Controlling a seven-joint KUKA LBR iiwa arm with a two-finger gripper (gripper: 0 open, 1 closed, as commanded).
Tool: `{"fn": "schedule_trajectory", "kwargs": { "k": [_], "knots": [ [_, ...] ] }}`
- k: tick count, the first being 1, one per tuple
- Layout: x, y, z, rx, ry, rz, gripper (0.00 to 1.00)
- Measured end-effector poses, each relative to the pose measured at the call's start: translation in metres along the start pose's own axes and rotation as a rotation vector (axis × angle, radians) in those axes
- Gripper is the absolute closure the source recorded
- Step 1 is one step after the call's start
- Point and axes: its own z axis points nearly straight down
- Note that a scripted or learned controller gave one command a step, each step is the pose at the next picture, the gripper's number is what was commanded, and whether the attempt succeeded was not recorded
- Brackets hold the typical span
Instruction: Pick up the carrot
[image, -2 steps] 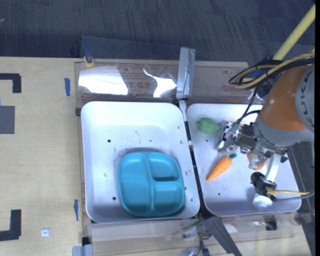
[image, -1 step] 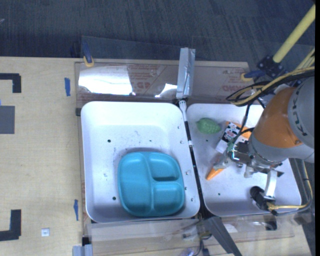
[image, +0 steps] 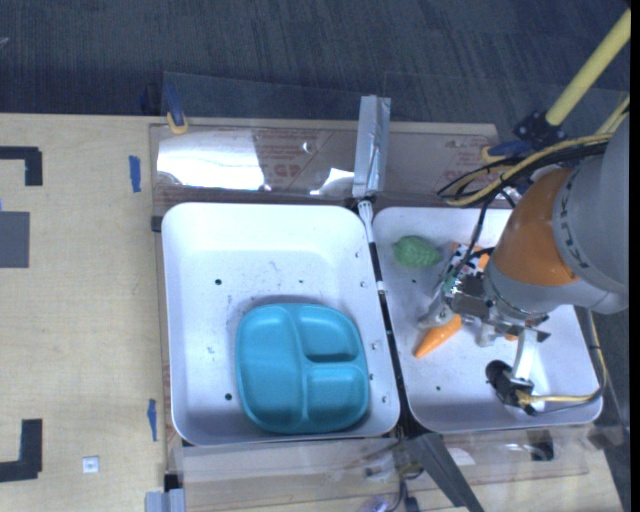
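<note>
Carrot (image: 437, 338) lies tilted on floor of right bin (image: 570, 395), centre-right of frame, tip toward lower left, near bin's left wall. Left bin (image: 190, 300), mid-frame, holds teal divided tray (image: 300, 368); no part in this step. Green lump (image: 416, 251) above carrot, apart from it. Gripper (image: 462, 302) over carrot's upper end; jaw state: cannot tell. Judgement: straddle carrot across its width, descend square, mind bins' shared wall at left. Open floor lower right gives room to lift away.

Bench (image: 70, 300) with two bins (image: 200, 250).
</note>
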Motion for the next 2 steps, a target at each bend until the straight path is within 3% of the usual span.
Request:
{"fn": "schedule_trajectory", "kwargs": {
  "k": [1, 2],
  "knots": [
    [0.0, 0.002, -0.011, -0.005, 0.001, 0.001, 1.0],
    [0.045, 0.063, -0.144, -0.003, 0.001, 0.126, 1.0]
  ]
}}
